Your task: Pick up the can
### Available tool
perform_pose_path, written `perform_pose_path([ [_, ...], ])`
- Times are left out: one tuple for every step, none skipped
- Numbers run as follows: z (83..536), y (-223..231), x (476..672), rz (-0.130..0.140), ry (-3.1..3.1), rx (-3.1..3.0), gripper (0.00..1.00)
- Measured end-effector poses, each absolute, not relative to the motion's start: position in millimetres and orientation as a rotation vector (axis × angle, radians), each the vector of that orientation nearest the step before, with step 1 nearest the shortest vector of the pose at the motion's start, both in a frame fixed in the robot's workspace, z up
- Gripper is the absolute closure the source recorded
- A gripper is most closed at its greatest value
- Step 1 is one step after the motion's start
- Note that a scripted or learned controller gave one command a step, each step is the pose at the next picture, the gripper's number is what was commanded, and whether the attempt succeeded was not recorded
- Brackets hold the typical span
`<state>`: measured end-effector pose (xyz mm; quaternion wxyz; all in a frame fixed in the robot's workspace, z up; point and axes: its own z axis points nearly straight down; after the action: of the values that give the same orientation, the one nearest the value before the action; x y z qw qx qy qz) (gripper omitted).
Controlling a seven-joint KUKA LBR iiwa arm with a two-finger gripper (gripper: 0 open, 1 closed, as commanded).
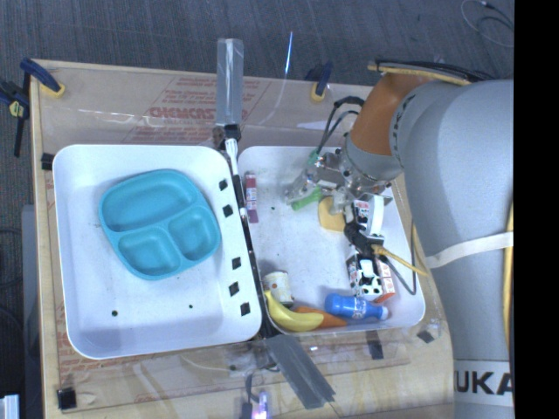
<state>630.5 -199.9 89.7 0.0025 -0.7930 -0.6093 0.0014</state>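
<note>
Silver-and-red can (251, 195) lies against the right bin's (293, 243) left wall, apart from the arm (454, 182).

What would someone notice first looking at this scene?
Probably the bright blue divided plate lying alone in the left bin. Next, the big grey arm reaching over the right bin, where a banana, a blue bottle and small clutter crowd the near edge.

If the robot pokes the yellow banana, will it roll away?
Probably not far. The banana is curved and lies against the right bin's front wall, so it would likely slide or pivot. An orange thing beside it may block it too.
</note>
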Motion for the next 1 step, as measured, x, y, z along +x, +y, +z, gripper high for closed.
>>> perform_pose_path([
  [112.1,-203.6,656.6,0.007,-1.862,-2.523,0.0],
])
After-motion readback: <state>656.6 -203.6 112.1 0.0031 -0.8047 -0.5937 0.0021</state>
